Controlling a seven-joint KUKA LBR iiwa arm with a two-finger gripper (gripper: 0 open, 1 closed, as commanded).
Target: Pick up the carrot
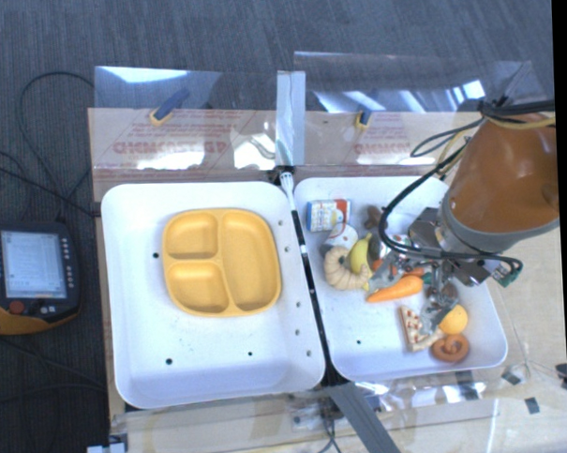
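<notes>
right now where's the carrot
The carrot lies in the right bin, near its middle, just under the gripper, with the croissant to its left and the pizza slice just below it.

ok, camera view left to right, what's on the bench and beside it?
Teach pendant → yellow divided plate → small can → carrot → pizza slice toy → doughnut → arm's orange band.
</notes>
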